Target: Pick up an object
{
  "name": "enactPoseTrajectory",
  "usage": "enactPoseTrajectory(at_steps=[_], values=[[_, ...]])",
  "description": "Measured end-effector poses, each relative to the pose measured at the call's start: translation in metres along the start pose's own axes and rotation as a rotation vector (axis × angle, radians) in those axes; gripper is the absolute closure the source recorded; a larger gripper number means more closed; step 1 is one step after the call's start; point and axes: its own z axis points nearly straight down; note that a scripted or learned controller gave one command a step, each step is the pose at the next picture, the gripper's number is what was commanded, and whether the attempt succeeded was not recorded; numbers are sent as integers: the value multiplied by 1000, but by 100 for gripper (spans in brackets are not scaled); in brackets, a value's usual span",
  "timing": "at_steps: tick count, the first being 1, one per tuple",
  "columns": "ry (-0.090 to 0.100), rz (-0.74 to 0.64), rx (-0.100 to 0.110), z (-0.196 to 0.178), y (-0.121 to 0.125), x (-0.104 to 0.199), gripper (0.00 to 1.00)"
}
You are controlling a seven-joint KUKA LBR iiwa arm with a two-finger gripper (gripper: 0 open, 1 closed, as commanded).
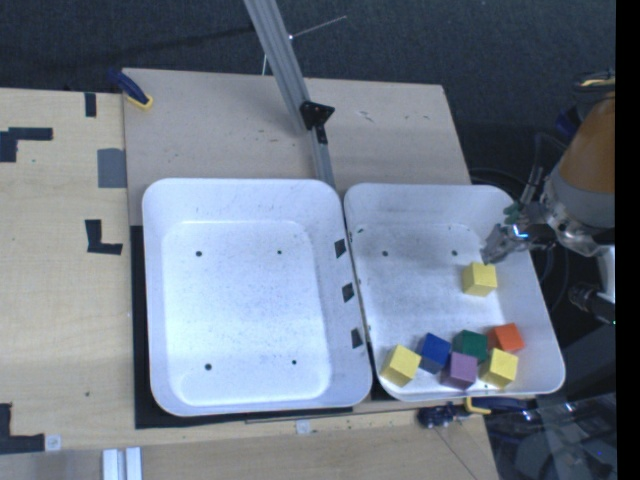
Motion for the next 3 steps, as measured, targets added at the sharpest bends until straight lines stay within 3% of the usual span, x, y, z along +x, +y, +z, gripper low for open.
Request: enactPoseTrajectory(at_steps=[1, 2, 3], values=[[0, -1, -1, -62, -3, 3, 100], [1, 0, 5, -61, -3, 3, 100], [3, -4, 7, -48, 2, 52, 100]])
